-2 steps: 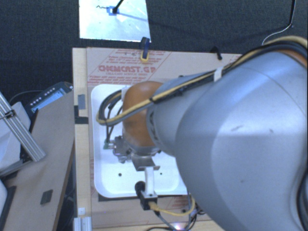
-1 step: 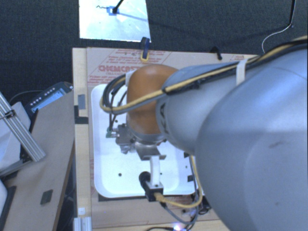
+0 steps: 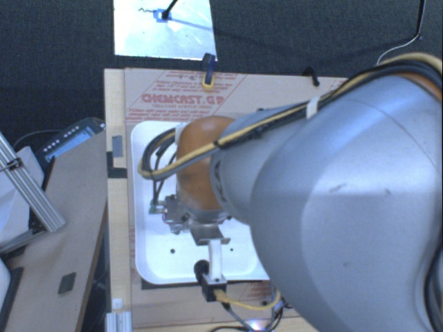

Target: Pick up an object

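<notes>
My gripper (image 3: 173, 216) hangs low over the left-middle of the left white bin (image 3: 149, 254), under the orange wrist band (image 3: 197, 164). Its metal body faces the bin's left wall, and the wrist hides the fingertips. My big grey arm (image 3: 332, 213) comes in from the right. It covers the right part of this bin and whatever lies beneath it. The bare bin floor in front of the gripper is plain white with two small holes.
Behind the bin lies a pale sheet with red lettering (image 3: 183, 95), with a yellow and blue clamp (image 3: 208, 75) on its far edge. A wooden board (image 3: 69, 206), an aluminium bar (image 3: 31, 189) and a grey device (image 3: 69, 137) lie to the left.
</notes>
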Robot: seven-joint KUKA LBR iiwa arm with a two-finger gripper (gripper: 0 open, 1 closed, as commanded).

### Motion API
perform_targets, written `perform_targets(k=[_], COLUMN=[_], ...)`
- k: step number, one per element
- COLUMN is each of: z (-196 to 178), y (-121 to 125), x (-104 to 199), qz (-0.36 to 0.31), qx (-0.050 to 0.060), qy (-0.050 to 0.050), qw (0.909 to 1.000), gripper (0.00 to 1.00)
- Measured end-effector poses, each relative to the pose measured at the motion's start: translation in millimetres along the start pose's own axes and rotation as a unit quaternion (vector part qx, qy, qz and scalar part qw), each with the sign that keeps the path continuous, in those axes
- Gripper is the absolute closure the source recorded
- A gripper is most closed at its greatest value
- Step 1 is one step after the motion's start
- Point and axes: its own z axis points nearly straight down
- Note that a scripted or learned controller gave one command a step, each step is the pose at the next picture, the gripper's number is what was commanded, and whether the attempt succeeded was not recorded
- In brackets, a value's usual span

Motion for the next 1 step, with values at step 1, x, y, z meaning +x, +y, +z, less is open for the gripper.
perform_targets(k=[1], z=[-55.6], y=[2.0], x=[0.6], qz=[-0.001], qx=[-0.005], qy=[0.002], qw=[1.0], gripper=[1.0])
